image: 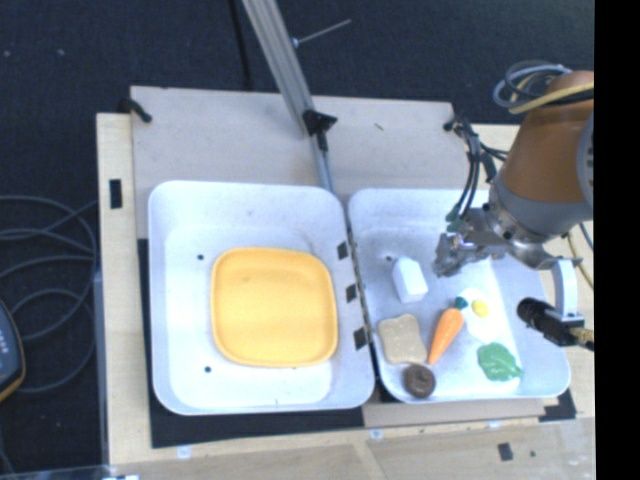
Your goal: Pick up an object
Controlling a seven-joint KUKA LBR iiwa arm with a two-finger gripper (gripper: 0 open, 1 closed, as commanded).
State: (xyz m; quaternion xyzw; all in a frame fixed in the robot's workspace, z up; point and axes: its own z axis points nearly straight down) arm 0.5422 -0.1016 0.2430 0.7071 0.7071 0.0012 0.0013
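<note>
The right bin [385,213] holds several small items: a white block [408,278], a tan bread slice [401,339], an orange carrot [445,334], a brown round piece [419,380], a green leafy piece [498,361] and a white and yellow egg-like piece [480,309]. My gripper [452,255] hangs over the upper middle of this bin, just right of the white block and above the carrot. Nothing shows between its tips.
A yellow square plate [274,306] lies in the left bin [180,218]. A slanted metal pole [285,58] rises from the back, between the bins. A black fitting [548,320] sits at the right bin's right rim. Cables lie at far left.
</note>
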